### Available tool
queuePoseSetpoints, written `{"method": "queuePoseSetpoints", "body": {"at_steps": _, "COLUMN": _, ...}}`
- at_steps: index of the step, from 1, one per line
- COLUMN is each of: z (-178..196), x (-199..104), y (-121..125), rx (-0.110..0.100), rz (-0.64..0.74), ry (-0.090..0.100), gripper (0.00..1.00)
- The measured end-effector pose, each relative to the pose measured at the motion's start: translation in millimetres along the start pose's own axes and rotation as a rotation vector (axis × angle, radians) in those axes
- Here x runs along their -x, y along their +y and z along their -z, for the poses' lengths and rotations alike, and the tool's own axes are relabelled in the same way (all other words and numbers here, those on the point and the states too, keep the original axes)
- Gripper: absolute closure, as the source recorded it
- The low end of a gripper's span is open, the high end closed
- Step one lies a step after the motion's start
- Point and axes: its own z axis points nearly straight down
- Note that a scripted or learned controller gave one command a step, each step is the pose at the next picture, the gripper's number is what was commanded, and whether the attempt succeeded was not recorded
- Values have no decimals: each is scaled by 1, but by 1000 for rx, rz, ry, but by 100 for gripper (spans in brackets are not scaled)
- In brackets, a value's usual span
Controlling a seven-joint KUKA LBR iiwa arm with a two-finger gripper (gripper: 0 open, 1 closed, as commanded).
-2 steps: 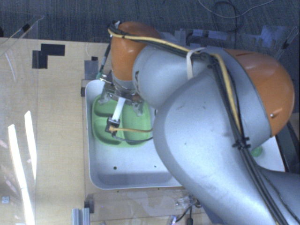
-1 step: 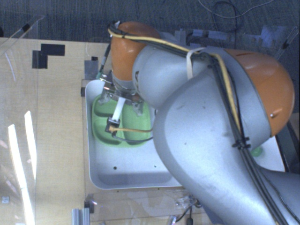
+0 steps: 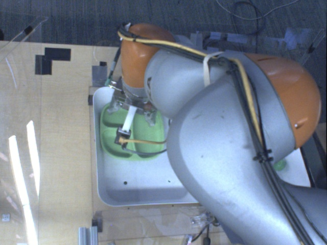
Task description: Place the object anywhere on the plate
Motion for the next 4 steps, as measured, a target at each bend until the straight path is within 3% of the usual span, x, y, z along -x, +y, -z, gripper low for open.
{"method": "queuePoseSetpoints", "body": {"at_steps": 4, "z": 0, "x": 0, "y": 0, "rx": 0, "rz": 0, "ry": 0, "gripper": 0}}
